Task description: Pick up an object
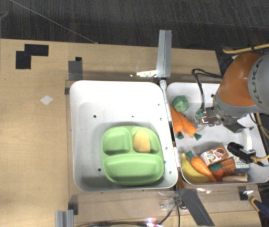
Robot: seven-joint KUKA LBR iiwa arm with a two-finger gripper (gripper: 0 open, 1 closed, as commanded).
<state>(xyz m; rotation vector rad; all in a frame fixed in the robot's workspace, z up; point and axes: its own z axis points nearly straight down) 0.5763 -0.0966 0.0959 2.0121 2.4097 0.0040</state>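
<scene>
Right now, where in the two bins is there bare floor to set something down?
The left bin has the room: bare white floor above and left of the green tray, up to its walls. The right bin is crowded: carrots and a green ball near the divider, banana and boxes along the near edge, the arm overhead.

No text, label or number can be read on anything here.

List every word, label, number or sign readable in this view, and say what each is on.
None can be read.
Small carton in the right bin: printed red and white front, too small and blurred to read.
Black square marks on the bench: plain shapes, not letters.
</scene>
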